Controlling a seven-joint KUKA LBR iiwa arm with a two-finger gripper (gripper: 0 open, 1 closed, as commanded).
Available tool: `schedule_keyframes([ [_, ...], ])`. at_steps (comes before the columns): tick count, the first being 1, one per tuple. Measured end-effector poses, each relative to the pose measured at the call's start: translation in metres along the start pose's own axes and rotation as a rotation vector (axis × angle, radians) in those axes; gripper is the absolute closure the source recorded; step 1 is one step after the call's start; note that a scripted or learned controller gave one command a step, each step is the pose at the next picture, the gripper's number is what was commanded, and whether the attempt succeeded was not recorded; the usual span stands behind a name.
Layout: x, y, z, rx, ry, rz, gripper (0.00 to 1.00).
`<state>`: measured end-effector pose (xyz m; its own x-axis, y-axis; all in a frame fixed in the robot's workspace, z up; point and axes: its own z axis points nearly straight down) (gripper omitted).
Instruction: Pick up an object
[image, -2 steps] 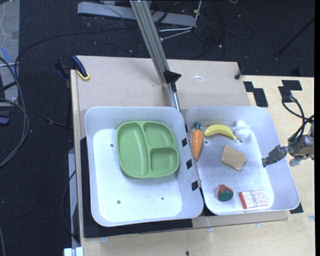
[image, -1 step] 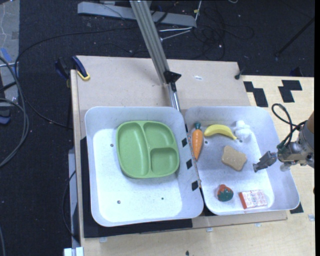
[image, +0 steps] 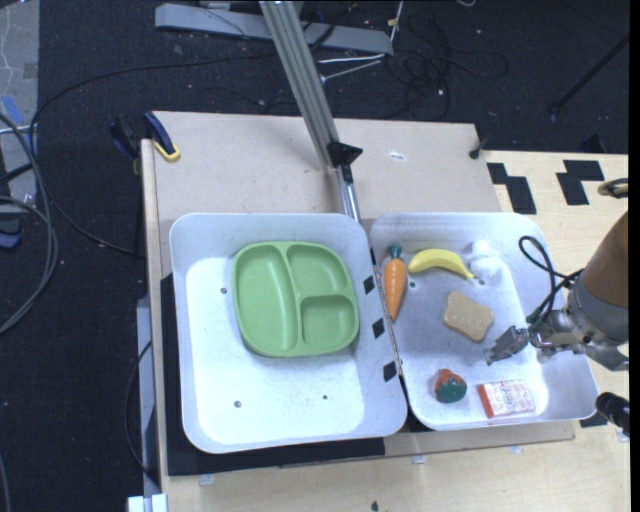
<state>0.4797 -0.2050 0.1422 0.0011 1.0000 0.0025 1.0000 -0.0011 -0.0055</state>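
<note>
The right bin (image: 530, 300) holds a carrot (image: 395, 285) against its left wall, a yellow banana (image: 440, 263) at the back, a tan bread slice (image: 467, 316) in the middle, a red and green fruit (image: 450, 386) at the front, and a red and white packet (image: 509, 398) at the front right. My gripper (image: 505, 345) hangs at the right side of this bin, just right of the bread slice and above the packet. Nothing shows between its fingers.
The left bin (image: 200, 400) bears a green divided plate (image: 297, 298). A grey metal pole (image: 310, 90) slants down to the seam between the bins. A black cable (image: 538, 262) loops by the right bin's back right corner. A white lump (image: 486, 265) lies next to the banana.
</note>
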Motion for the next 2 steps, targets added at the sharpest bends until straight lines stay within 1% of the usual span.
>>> schedule_keyframes([
  [1,0.000,0.001,0.051,-0.008,-0.005,0.001,0.00],
  [2,-0.001,0.003,0.037,-0.012,-0.006,0.001,1.00],
])
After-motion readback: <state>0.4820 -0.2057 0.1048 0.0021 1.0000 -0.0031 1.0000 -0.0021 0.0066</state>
